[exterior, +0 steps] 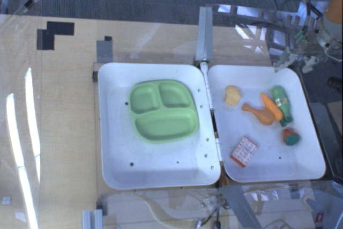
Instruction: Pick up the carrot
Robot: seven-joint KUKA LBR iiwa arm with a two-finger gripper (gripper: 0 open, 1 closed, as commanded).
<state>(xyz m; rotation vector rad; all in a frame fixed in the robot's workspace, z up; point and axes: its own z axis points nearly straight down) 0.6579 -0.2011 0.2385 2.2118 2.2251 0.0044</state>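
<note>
Orange carrot (pixel 271 106) untouched, lying in right bin (pixel 311 169) between chicken drumstick (pixel 257 113) and green bottle (pixel 281 103), well below and left of gripper (pixel 293 57). Gripper parked past far rim; opening impossible to tell. Approach, descent, grasp, lift all remaining.

Orange carrot (pixel 271 106), green bottle (pixel 281 104), tan chicken leg (pixel 258 113), pale green divided plate (pixel 163 110), red-and-white patterned box (pixel 244 151), yellowish cracker (pixel 232 95), white bins (pixel 115 158), pale wooden bench (pixel 59 131)

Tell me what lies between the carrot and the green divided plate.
In the camera view, the yellow biscuit-like piece sits on that stretch, between the carrot and the green divided plate, along with the two bins' adjoining rims.
</note>
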